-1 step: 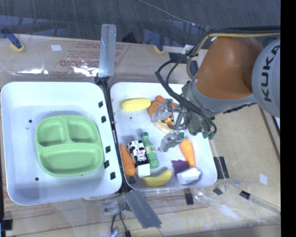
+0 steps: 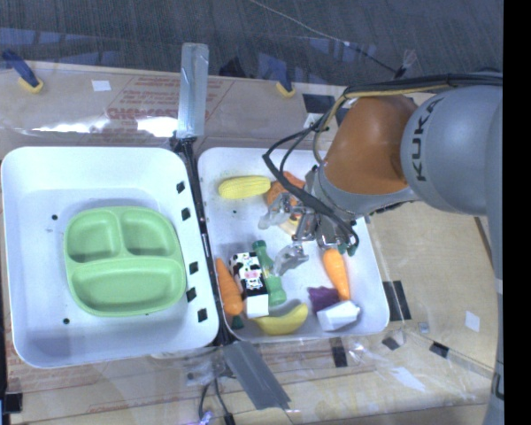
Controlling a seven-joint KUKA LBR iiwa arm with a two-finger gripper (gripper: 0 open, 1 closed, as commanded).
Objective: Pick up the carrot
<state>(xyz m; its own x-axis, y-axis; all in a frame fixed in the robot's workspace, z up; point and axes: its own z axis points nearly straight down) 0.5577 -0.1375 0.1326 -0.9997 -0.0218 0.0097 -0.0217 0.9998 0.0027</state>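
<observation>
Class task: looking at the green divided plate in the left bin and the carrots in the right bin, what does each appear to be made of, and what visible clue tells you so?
Green three-compartment plate: probably moulded plastic, given its uniform colour, rounded ridges and soft sheen.

Orange carrot by the bin's left wall and orange carrot nearer the arm: likely toy plastic, with smooth, even colour; real ones cannot be ruled out.

White right bin: seemingly thin, slightly glossy plastic.

The arm (image 2: 442,149) is cut off by the right side of the view, so its base is not seen. An orange item (image 2: 289,182) beside the corn cob (image 2: 244,187) is partly covered by the wrist, and its kind cannot be told. The gripper (image 2: 294,253) is crowded by metal parts and cables, and the set of its fingers cannot be made out; the purple piece (image 2: 321,298) is partly covered by a white block (image 2: 338,315).
</observation>
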